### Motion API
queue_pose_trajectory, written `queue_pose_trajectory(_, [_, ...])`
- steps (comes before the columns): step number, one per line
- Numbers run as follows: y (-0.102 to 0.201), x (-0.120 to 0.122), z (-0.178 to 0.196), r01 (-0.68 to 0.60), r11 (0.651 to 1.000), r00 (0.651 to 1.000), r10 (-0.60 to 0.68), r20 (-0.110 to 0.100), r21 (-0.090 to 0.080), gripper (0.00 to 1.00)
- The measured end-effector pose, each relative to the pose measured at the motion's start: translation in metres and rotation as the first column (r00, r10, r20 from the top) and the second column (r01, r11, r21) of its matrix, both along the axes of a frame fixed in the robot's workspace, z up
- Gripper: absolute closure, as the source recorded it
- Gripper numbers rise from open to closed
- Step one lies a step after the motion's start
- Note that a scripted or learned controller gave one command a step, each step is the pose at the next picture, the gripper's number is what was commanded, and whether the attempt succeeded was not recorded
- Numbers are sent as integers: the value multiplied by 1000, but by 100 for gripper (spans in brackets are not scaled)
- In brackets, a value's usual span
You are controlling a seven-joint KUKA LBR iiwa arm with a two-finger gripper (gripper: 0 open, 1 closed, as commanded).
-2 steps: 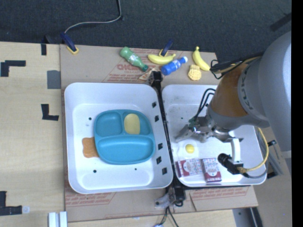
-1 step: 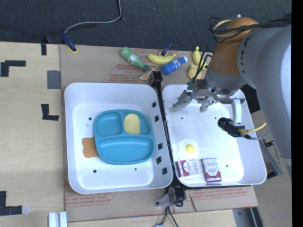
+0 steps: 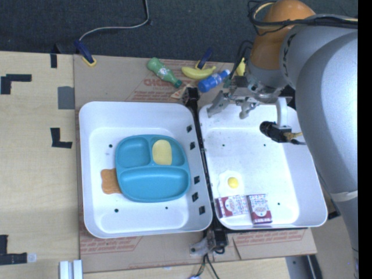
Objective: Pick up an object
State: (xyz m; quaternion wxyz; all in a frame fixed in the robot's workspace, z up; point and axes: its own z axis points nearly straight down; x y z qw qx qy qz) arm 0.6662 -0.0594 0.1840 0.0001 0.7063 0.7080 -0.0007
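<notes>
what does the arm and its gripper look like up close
The arm is a thick, rounded shell in smooth light grey, with a glossy orange band above the wrist. Thin dark cables loop around that band. The gripper is bare grey metal, angular, with small black fittings beside it.

Beyond my left bin (image 3: 85,173), on the cardboard sheet (image 3: 110,83) beneath it: a green bottle (image 3: 163,72), a banana (image 3: 197,72) and a blue bottle (image 3: 210,82) — all past the bin's far right corner. A blue clamp (image 3: 86,53) sits past its far left corner, and a black cable (image 3: 139,17) lies farther back.
</notes>
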Motion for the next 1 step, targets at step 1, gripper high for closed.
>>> queue_pose_trajectory(1, [0,0,0,1,1000,1000,-1,0,0,0])
